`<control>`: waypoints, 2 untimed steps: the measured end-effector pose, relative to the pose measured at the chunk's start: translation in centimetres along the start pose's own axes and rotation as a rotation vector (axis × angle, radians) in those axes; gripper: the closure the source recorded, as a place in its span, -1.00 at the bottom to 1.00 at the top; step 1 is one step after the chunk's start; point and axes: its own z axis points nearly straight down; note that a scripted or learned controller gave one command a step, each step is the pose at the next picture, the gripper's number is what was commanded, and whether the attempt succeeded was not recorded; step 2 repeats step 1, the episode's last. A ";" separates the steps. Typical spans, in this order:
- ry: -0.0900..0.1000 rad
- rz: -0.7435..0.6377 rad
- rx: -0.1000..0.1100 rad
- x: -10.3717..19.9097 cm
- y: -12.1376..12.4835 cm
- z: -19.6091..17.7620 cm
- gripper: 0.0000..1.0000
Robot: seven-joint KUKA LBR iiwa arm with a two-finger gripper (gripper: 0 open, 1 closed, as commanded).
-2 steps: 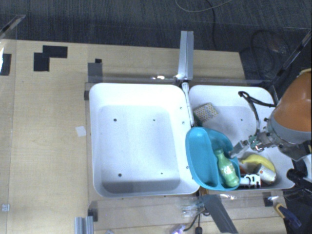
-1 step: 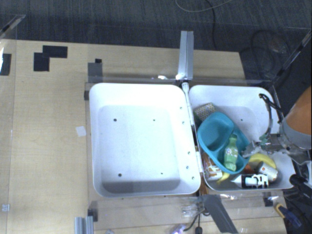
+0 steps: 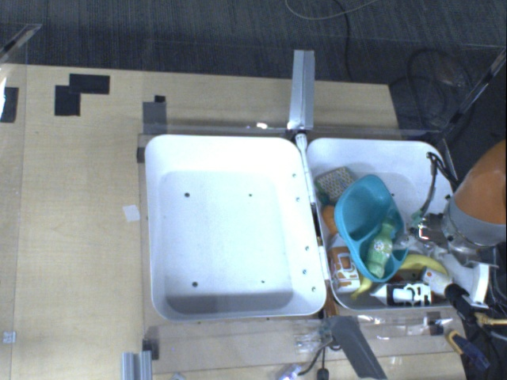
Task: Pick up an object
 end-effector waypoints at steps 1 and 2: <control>0.003 -0.004 -0.010 0.2 0.4 -1.2 1.00; 0.003 -0.004 -0.010 0.2 0.4 -1.2 1.00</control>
